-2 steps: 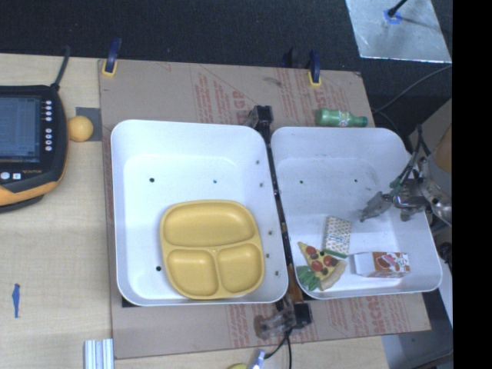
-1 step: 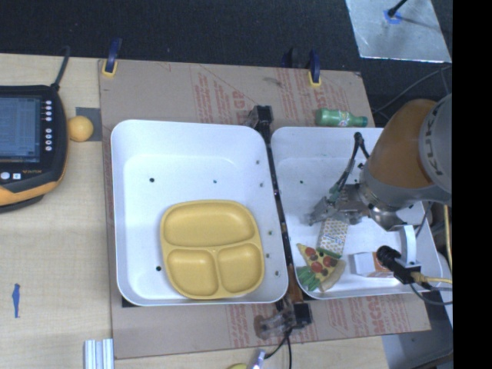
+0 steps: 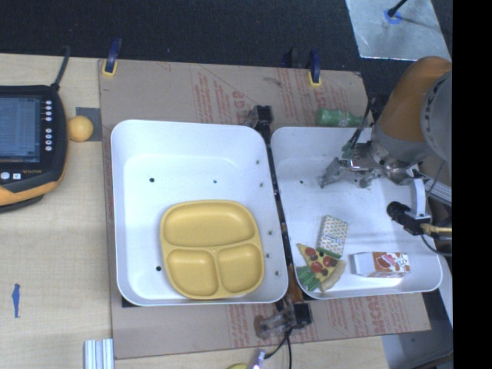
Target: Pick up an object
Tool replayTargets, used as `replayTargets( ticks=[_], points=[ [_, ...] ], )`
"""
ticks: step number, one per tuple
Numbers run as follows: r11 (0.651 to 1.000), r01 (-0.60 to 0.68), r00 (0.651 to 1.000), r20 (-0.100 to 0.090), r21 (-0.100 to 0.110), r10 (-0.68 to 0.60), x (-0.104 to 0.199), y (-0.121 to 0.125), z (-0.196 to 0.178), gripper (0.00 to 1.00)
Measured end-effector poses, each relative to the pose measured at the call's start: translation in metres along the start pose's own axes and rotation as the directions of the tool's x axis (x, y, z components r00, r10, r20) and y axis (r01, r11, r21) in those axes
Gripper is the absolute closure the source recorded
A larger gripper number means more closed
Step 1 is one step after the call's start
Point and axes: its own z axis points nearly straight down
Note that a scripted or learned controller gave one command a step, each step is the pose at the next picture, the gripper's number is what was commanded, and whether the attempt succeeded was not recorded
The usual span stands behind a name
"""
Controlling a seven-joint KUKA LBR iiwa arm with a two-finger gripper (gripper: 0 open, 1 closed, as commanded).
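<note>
In the right bin lie three small things near its front edge. A checked green and white packet sits mid-bin. A toy pizza slice lies at the front left corner. A white and red carton rests on its side at the front right. My gripper hangs over the back half of this bin, its grey fingers pointing left and down, apart from all three things. The fingers look spread with nothing between them.
The left bin holds a yellow divided plate. A teach pendant and an orange ball lie on the bench at the left. A green object sits behind the right bin. Clamps hold the bins' shared edge.
</note>
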Motion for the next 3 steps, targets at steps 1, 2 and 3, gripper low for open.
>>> replayTargets(
  ticks=[1, 2, 3],
  points=[
    [1.000, 0.000, 1.000, 0.000, 0.002, 0.000, -0.035, -0.064, 0.001, 0.00],
    [1.000, 0.000, 1.000, 0.000, 0.000, 0.000, -0.051, 0.023, 0.000, 0.00],
    [1.000, 0.002, 1.000, -0.001, 0.004, -0.002, 0.005, -0.052, 0.001, 0.00]
  ],
)
